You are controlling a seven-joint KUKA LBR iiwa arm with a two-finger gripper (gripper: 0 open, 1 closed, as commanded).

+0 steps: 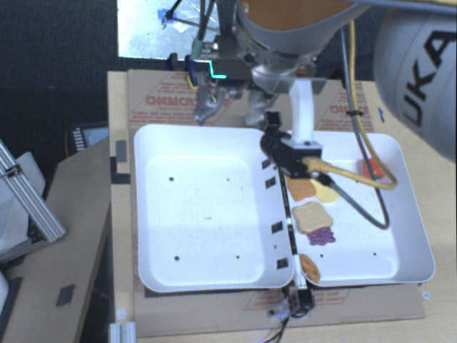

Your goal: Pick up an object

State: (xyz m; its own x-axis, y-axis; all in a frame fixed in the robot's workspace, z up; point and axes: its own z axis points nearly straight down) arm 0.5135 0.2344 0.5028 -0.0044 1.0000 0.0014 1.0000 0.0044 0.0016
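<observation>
White bins: right bin (407,213) holds the toast slice (312,218), by the divider
Gripper (230,111): raised above the bins' far edge, fingers apart, nothing between them
Advice: descend squarely over the toast, then close

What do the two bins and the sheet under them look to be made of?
The bins, left bin and right bin, look like moulded white plastic: smooth, slightly glossy, with rounded rims and corners. The sheet under them looks like matte brown cardboard with red printed lettering, though that is judged from colour and print alone.
</observation>
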